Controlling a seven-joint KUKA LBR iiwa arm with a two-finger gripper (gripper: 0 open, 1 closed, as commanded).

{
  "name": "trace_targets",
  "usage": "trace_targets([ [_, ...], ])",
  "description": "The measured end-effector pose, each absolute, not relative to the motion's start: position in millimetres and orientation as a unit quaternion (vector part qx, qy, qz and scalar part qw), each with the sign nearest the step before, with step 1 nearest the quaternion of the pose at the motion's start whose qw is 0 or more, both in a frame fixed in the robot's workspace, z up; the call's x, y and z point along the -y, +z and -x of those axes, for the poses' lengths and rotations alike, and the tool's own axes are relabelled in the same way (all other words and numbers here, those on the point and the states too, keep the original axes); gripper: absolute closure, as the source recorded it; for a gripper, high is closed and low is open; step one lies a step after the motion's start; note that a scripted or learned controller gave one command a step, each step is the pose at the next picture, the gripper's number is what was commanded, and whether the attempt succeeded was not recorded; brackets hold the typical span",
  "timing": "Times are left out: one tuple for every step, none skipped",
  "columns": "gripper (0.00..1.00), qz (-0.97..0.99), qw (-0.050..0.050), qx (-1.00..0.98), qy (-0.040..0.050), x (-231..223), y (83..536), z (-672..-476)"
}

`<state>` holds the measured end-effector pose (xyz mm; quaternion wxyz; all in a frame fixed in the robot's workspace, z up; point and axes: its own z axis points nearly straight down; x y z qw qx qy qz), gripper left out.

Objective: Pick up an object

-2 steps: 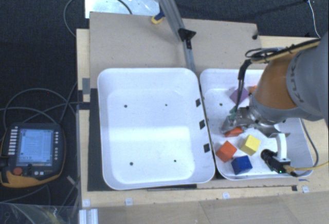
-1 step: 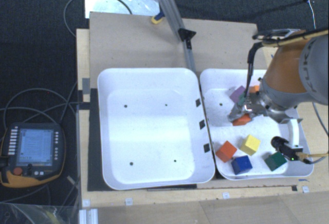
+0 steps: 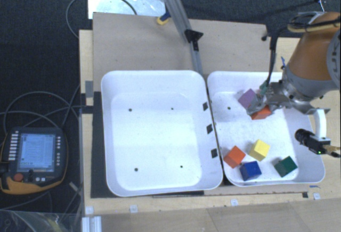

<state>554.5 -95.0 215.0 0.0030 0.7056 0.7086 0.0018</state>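
Observation:
Several small blocks lie in the right bin. A purple block sits near its back, with a red-orange block just to its right and front. My gripper hangs low over these two, its tip right above the red-orange block, which it partly hides; whether it touches the block cannot be made out. Along the bin's front lie an orange block, a yellow block, a blue block and a green block.
The left bin adjoins the right one, with black clips along the shared wall. A slanted grey pole ends at the bins' back edge. A teach pendant lies on the floor at far left.

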Motion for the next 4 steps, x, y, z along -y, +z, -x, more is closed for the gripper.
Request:
trace_targets([
  [1.00,-0.705,0.003,-0.709,0.0021,91.3,265.7,-547.2],
  [1.00,-0.704,0.001,-0.711,0.0013,42.4,249.6,-576.2],
  [1.00,-0.703,0.000,-0.711,0.0012,-6.5,235.8,-605.8],
  [1.00,-0.703,0.001,-0.711,0.0024,-53.9,245.2,-629.7],
])
